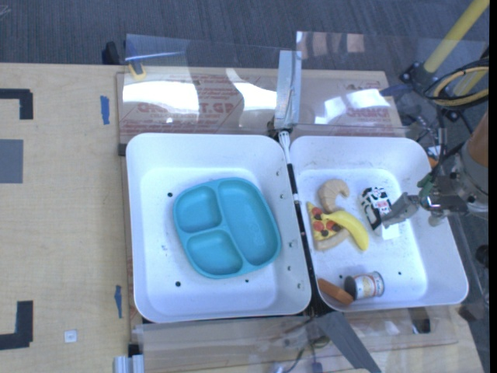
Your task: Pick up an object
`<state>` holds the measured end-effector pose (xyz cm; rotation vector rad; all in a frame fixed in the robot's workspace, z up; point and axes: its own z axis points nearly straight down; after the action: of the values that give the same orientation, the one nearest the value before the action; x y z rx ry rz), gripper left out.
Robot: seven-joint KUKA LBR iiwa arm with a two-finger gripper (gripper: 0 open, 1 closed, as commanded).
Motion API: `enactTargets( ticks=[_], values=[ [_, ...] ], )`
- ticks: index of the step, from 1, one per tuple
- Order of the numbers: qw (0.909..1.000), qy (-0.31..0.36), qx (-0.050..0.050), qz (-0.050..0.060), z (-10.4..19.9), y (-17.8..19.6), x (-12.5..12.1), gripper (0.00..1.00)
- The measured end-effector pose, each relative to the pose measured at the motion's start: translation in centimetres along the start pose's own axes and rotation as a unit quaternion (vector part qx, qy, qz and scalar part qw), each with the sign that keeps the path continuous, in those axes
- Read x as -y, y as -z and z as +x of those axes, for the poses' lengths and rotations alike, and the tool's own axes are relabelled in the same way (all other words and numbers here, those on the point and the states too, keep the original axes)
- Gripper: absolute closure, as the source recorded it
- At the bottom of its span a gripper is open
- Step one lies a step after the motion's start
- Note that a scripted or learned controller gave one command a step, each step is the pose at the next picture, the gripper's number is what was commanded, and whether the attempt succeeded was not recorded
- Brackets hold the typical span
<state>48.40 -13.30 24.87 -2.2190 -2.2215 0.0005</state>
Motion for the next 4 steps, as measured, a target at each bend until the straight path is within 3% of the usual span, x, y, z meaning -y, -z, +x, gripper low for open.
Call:
enactTargets(
  ticks=[1, 2, 3, 4],
  values=[
    [0.9998, 0.018, 0.000, 0.002, -0.9, -5.4, -4.1, 0.00],
    [0.9989, 0.043, 0.007, -0.015, -0.6, -13.5, -5.2, 0.00],
    [0.9989, -0.041, 0.007, -0.021, 1.0, -14.1, -12.9, 0.00],
    [0.9999, 0.011, 0.002, -0.004, -1.4, -16.1, -6.3, 0.00]
  ],
)
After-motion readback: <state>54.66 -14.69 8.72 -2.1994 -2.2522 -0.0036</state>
